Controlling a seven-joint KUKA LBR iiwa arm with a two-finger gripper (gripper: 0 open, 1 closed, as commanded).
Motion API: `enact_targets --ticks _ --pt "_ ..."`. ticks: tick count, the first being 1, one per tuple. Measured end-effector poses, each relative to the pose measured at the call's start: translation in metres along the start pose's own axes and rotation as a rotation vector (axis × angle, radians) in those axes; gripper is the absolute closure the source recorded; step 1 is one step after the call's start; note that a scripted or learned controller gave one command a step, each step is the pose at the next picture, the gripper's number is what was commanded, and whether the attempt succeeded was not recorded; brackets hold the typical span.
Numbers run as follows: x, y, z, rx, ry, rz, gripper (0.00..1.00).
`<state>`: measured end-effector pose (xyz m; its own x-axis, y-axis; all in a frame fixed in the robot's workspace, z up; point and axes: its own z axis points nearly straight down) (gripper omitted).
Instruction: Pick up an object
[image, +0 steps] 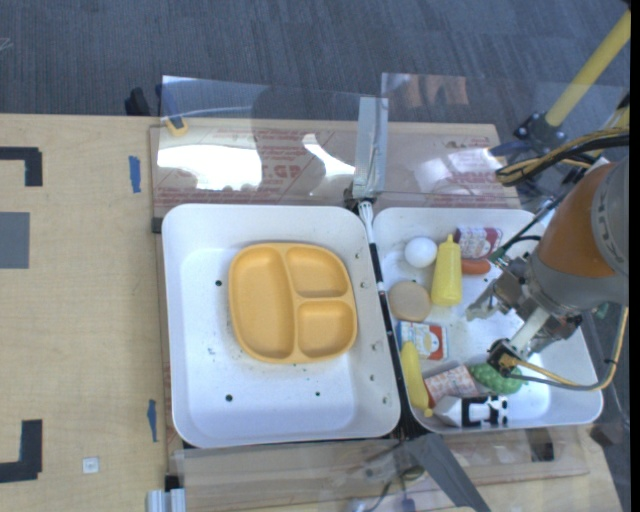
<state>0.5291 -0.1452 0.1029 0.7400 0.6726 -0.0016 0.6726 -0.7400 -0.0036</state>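
The right bin (578, 392) holds several objects. A white ball (420, 250) and a yellow bottle (447, 270) lie at the back, with a red and white packet (479, 240) beside them. A round brown piece (408, 300), a small carton (430, 342), a long yellow item (412, 375) and a brown packet (450, 382) lie along the left side. A green item (493, 378) and a black and white block (481, 412) sit near the front. My gripper (492, 300) hangs over the bin's middle, right of the bottle and above the green item.
The left bin (190, 330) bears a yellow divided plate (293, 300). A clear plastic wall (300, 140) stands behind both bins. The divider (378, 290) between the bins runs just left of the brown piece. The grey and orange arm (585, 240) covers the right bin's right side.
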Motion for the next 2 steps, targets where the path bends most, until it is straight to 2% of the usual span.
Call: enact_targets --ticks 1,2 --pt "0.052 -0.007 -0.041 -0.004 0.004 -0.077 0.00" --pt "0.106 0.002 -0.114 -0.006 0.005 -0.118 0.00"
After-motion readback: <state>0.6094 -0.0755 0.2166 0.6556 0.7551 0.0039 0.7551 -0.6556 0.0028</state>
